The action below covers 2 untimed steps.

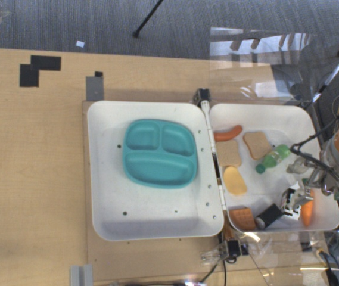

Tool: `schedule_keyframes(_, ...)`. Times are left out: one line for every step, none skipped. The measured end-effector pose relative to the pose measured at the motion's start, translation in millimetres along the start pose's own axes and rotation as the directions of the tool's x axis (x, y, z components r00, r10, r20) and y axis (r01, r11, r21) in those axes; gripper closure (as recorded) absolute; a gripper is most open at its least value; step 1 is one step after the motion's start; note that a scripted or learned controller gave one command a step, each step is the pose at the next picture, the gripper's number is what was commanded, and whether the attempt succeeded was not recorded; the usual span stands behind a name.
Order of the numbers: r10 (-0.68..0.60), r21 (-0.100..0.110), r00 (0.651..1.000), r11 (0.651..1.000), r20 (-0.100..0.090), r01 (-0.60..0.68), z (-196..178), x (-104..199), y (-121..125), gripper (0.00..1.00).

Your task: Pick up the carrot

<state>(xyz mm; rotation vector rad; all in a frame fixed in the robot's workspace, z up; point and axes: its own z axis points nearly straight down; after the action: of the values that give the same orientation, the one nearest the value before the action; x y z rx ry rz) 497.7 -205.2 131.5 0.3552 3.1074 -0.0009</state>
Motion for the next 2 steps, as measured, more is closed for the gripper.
schedule_keyframes(-0.127,-0.004,0.992,0.992,-0.012,0.127,20.8,-6.5,1.4,0.00)
schedule_keyframes(-0.282,-0.001,0.959,0.959,0.015,0.282,20.1,-5.3,4.1,0.00)
